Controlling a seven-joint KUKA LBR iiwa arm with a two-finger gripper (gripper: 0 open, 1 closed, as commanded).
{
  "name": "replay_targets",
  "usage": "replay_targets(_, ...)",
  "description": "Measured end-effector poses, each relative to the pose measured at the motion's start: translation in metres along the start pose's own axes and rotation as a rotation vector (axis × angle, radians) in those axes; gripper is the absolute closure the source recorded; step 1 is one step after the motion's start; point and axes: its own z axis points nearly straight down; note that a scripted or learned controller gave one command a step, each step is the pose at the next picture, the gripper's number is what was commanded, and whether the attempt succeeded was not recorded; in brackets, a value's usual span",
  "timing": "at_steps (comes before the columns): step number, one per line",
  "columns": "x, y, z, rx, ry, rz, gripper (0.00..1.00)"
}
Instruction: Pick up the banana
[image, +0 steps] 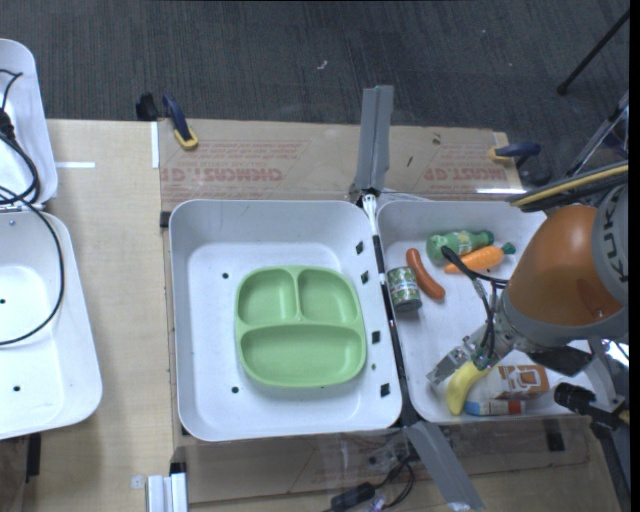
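Observation:
The yellow banana (461, 390) lies in the right bin near its front edge, pointing toward the front left. My gripper (455, 363) is low over the banana's upper end, touching or nearly touching it. The grey arm with its orange band (562, 268) comes in from the right and hides the space behind the gripper. The banana rests on the bin floor, with a white and orange carton (512, 388) lying right beside it.
The right bin (420, 400) also holds a green bottle (458, 243), a carrot (478, 259), a red sausage (425, 275) and a small can (404, 289). A green divided plate (299, 327) sits in the left bin (200, 300).

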Motion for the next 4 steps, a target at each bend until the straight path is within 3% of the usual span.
replay_targets(1,-0.0008,0.0004,-0.0088,-0.001,-0.001,0.004,1.00)
replay_targets(2,-0.0008,0.0004,-0.0088,-0.001,-0.001,0.004,0.00)
replay_targets(3,-0.0053,-0.0036,0.0000,0.000,0.000,0.013,0.00)
replay_targets(4,0.0013,0.0011,0.0000,0.000,0.000,-0.163,0.00)
